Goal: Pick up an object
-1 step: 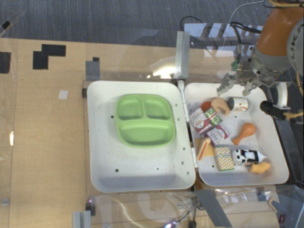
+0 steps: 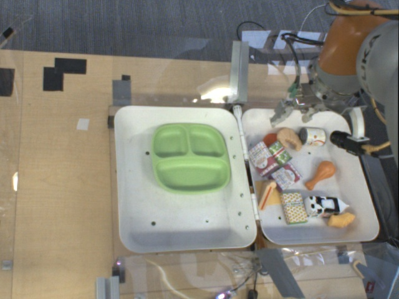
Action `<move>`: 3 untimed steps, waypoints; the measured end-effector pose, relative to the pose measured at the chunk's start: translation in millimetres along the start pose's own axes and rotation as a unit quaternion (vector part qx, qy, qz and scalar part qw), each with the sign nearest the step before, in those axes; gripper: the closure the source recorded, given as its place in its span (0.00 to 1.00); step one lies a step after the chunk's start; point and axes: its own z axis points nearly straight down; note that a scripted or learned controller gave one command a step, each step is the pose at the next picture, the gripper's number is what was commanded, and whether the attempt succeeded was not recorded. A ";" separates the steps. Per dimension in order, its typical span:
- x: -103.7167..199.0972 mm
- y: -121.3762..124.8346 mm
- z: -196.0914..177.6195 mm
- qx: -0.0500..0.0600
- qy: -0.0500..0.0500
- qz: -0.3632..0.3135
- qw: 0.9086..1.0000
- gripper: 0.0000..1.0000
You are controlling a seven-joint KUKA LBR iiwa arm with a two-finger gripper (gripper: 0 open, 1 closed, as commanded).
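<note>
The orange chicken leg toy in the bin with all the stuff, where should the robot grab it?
Probably the thin handle end of the chicken leg, coming straight down from above. It lies flat and slanted, fat end up-right, thin end down-left, with bare bin floor around it. The gripper should close across the narrow part.

Pale wood-grain worktop (image 2: 56, 185), smooth, faintly sheened under a clear glossy sheet. Two white bins (image 2: 134, 229), smooth plastic with a soft gloss. Green divided plate (image 2: 190, 157), matt moulded plastic. Printed cartons (image 2: 269, 156), glossy card. Orange drumstick toy (image 2: 320, 174), smooth plastic. Grey upright bracket (image 2: 239, 73), brushed metal. Arm (image 2: 352, 45) with glossy orange band and satin grey shell. Dark ribbed floor (image 2: 156, 17), rough, carpet-like.
</note>
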 end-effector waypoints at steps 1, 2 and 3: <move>5.1 -38.4 -8.9 0.001 0.000 0.124 0.992 0.00; -1.7 -26.8 87.5 0.001 0.000 0.121 0.993 0.00; -1.9 -25.1 79.1 0.001 0.001 0.121 0.993 1.00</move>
